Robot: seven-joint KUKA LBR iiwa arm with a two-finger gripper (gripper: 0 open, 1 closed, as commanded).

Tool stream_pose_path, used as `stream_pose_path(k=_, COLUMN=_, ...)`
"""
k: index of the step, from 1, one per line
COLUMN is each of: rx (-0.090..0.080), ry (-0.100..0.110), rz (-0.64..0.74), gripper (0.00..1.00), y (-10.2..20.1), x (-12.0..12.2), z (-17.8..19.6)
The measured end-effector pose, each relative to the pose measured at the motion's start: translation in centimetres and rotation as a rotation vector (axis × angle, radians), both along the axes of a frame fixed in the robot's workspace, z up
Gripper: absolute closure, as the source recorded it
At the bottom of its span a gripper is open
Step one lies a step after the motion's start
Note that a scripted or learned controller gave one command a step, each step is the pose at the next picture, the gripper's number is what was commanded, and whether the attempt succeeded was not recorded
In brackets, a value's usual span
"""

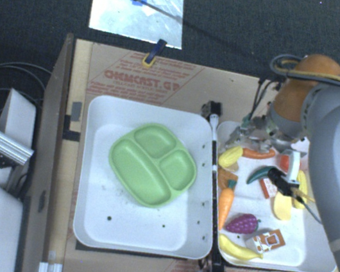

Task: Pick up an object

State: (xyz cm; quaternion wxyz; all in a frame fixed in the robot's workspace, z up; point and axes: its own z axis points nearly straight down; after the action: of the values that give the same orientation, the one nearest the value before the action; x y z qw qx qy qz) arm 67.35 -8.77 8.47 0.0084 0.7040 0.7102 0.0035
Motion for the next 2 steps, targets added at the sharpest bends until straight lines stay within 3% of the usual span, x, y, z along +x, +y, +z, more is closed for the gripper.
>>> stream_pose_path(k=1, rx=0.004, ry=0.012, rz=-0.011, gripper=0.00, y=-6.6, x=-0.5, z=0.1)
stream_pose_path(k=2, rx=0.003, ry=0.008, rz=-0.003, gripper=1.00, y=-6.2, x=-0.3, z=1.3)
